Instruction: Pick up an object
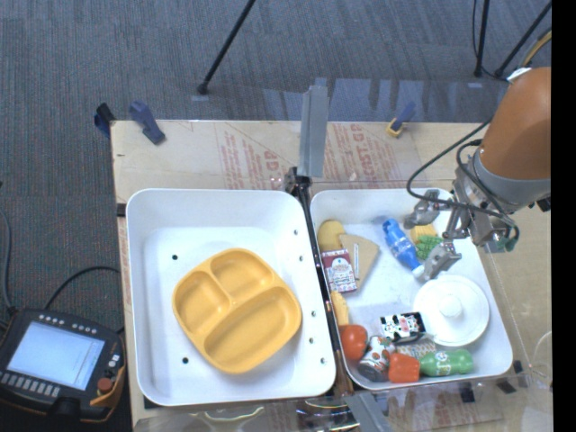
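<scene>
Here the gripper (pixel 434 236) hangs over the right bin (pixel 499 286), fingers spread with nothing between them, above that bin's far right part. Nearest below lie a blue bottle (pixel 399 242) and a yellow-and-green toy (pixel 426 239), both toward the far edge. The bottle looks light, stiff and smooth, likely to slip or roll; a pinch across its middle seems safest. The white lidded bowl (pixel 453 309) near the right edge looks too broad to span. The yellow divided plate (pixel 237 308) lies alone in the left bin (pixel 144 286).
</scene>
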